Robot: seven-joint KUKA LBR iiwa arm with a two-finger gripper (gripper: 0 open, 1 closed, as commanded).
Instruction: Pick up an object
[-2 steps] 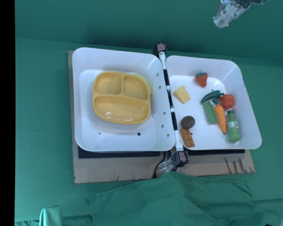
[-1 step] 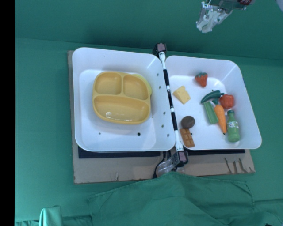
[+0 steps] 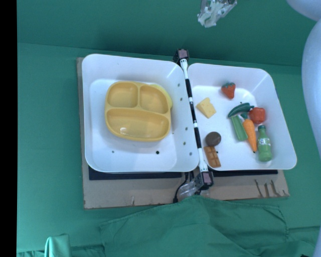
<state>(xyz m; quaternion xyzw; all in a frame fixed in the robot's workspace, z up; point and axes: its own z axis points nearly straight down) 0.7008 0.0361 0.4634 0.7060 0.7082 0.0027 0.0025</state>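
Camera view: gripper (image 3: 215, 11) hovering high, opening can't tell; risking grazing tomato (image 3: 257, 115) or cucumber (image 3: 238, 127) when going for tight-packed carrot (image 3: 250, 133).

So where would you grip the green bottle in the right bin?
Take the green bottle across its body, coming straight down from above. It lies flat, cap toward the tomato, with the carrot close on its left, so the label section offers the clearest sides.

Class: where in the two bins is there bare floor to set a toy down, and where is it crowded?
Bare: left bin floor around the yellow tray; right bin between cheese and strawberry. Crowded: carrot, bottle, tomato.
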